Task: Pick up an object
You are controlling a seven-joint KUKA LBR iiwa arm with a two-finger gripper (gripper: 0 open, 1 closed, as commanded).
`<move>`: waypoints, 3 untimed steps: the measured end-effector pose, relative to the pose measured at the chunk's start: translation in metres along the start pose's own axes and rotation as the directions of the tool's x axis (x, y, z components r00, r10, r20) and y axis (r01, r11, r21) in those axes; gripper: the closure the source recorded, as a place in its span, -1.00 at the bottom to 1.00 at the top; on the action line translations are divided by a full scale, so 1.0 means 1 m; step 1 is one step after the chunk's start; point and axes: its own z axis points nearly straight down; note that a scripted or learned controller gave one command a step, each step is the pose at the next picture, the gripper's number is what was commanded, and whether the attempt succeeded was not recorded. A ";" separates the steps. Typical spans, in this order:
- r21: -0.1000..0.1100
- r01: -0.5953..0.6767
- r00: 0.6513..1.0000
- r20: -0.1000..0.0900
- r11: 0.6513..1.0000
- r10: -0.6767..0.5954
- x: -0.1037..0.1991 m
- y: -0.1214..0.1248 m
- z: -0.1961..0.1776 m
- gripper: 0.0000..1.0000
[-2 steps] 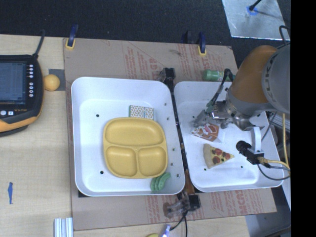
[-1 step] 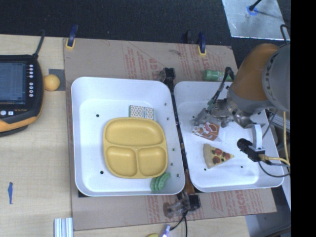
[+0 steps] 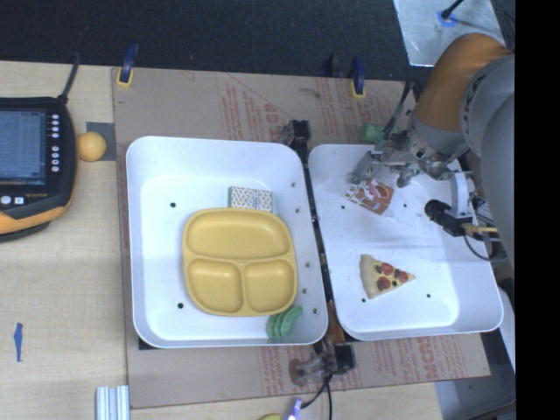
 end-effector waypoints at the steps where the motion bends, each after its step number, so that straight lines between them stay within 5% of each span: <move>1: -0.011 -0.003 1.000 0.009 1.000 0.003 0.019 -0.017 -0.001 -1.00; 2: -0.013 -0.002 1.000 0.006 1.000 0.002 0.016 -0.068 -0.002 -1.00; 3: 0.000 0.000 1.000 -0.001 1.000 0.000 -0.006 -0.019 0.000 -1.00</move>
